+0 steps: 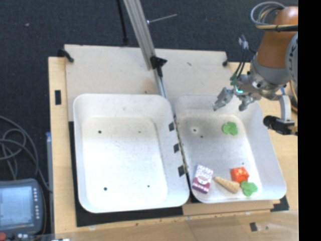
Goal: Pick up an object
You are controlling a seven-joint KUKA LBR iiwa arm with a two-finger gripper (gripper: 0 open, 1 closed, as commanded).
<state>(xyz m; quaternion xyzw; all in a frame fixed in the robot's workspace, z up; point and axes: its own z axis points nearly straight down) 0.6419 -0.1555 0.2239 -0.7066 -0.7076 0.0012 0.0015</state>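
The big counter [115,69] is made of pale wood, and it stands on a dark floor [50,14]. Two white bins sit on it side by side. The left bin [125,152] has small dark dots on its bottom. The right bin [215,139] holds the little things. A long silver pole [143,31] leans up from the back of the counter, near where the two bins meet. The robot arm [273,44] comes in from the right, with its round orange band high up and its grey wrist below that. It bends down toward the far corner of the right bin. Its pincer [234,100] hangs over that back edge, with its two fingers spread apart and nothing between them. Just in front of the pincer, a small green lump [230,128] lies on the bin floor, apart from the fingers. At the near end of the same bin is a little group of toys. There is a purple and white box [202,178], then a tan cone [227,184] just beside it, then a red piece [239,174] and a second green piece [249,188] close together. A grey screen [19,207] with black cables [15,139] sits on the floor at the lower left.
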